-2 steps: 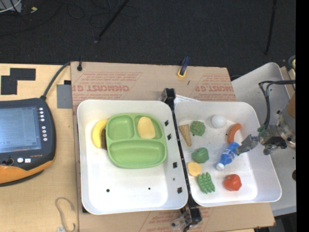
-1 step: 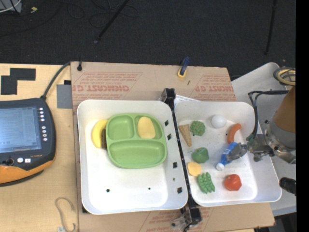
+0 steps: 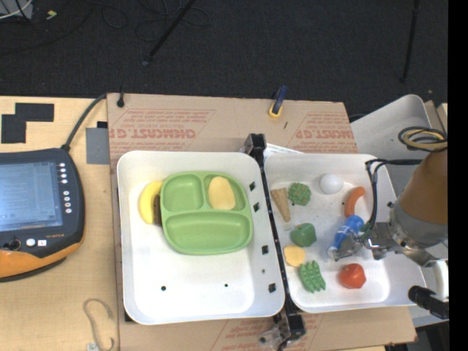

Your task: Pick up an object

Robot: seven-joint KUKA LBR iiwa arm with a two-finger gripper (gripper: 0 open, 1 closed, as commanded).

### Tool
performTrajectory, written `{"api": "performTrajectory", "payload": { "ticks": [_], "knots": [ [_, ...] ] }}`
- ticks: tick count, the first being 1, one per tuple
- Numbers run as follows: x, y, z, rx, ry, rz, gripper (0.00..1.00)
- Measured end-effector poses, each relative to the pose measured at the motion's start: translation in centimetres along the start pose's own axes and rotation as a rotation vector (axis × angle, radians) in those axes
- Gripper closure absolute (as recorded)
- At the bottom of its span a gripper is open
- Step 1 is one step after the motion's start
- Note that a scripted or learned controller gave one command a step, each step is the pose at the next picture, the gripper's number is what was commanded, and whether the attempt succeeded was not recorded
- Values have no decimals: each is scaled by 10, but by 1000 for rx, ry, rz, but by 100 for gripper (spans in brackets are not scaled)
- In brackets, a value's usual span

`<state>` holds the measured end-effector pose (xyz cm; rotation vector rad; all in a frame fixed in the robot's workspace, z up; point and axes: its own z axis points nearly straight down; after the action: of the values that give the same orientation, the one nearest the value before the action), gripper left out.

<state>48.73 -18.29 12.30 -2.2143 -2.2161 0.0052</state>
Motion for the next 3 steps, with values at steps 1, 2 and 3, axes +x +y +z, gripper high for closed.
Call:
{"api": "performTrajectory", "payload": {
  "ticks": [1,2,3],
  "knots": [
    [2,1,37,-6,-2,0,0],
    [0,1,24,-7,-2,6,100],
    [8,-4,-26,-10,-4,0,100]
  ]
}}
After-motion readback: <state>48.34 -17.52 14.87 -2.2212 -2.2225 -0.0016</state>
